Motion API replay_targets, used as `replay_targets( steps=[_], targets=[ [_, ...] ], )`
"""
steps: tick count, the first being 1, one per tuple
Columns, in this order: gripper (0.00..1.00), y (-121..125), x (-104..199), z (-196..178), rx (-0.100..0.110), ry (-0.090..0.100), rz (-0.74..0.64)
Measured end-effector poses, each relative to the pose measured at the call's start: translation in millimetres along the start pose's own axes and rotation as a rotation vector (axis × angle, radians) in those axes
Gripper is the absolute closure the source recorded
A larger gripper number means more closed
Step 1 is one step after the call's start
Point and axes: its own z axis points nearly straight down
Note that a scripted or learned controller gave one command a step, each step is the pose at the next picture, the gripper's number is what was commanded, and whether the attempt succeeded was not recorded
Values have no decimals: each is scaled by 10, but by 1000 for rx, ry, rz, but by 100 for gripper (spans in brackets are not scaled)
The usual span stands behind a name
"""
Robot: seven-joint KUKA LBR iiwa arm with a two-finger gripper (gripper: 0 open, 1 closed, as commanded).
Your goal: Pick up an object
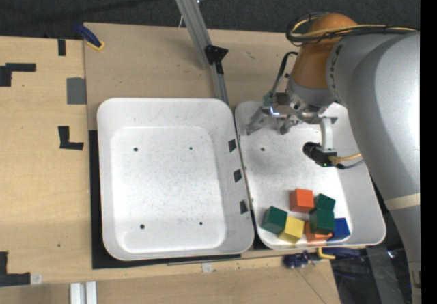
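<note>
Blocks cluster in the near corner of the right bin (273, 159): we count an orange block (301, 199), a dark green block (274, 219), a yellow block (293, 228), a second green block (323, 211) and a blue block (341, 227), with another orange piece (315, 233) half hidden among them. They touch or overlap one another and sit close to the bin's near rim, so we see little free room around any single one. The far half of that bin's floor is bare, and there the gripper (273, 120) hangs near the far rim, well apart from the cluster. We cannot tell how its fingers stand.

The left bin (164, 180) lies just beside the right one, their rims nearly touching. A slanted metal pole (198, 29) crosses above the gap between them.

We can read no writing or brand on the blocks or bins.

The blocks are roughly cubic, so we make out no long axis; each is turned at its own angle to the bin's edges.
</note>
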Motion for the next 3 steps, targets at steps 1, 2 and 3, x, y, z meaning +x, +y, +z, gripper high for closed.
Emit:
replay_targets(
  steps=[1,2,3],
  targets=[
    [100,6,11,-112,-2,1,-1],
    [100,-6,-2,-747,-9,1,0],
    [100,44,-68,-1222,-9,1,0]
  ],
)
